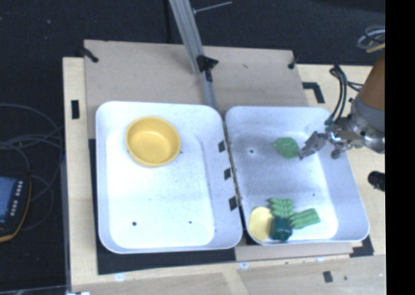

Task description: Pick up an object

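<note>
In the right bin [337, 187], a small light-green rounded object [284, 147] lies in the upper middle. My gripper [320, 151] hangs just to its right, near the bin's right wall. It is open, and nothing sits between the fingers. The left fingertip [305, 152] is close beside the green object, and I cannot tell whether they touch. At the bin's front edge lies a cluster: a pale yellow round piece [260, 222], a green ridged toy [283, 207], a dark teal object [281, 229] and a light-green stick-like piece [307, 217].
A yellow bowl [153, 141] sits in the upper left of the left bin [162, 216]. A grey metal rail [185, 18] slants down from the top to the gap between the bins. Cables [340, 89] hang by the wrist at the right.
</note>
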You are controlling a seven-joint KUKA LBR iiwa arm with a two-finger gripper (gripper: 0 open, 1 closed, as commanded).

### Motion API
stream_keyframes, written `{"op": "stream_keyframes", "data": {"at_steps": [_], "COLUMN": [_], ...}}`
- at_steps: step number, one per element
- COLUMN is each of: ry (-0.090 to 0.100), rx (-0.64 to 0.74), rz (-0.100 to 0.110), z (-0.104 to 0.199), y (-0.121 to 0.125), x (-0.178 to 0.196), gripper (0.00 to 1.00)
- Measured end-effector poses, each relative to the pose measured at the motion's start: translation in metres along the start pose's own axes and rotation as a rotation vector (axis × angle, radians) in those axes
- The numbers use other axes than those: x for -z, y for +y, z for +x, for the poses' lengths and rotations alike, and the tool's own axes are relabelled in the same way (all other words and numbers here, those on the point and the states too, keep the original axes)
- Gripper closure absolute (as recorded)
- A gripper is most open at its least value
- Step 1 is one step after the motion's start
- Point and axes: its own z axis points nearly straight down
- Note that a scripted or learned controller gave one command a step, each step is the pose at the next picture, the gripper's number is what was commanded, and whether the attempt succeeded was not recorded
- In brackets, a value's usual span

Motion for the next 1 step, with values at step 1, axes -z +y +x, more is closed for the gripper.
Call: {"op": "stream_keyframes", "data": {"at_steps": [1], "ry": [0.001], "rx": [0.000], "rz": [0.002], "z": [0.0017], "y": [0.0006], "x": [-0.0625], "gripper": [0.00]}}
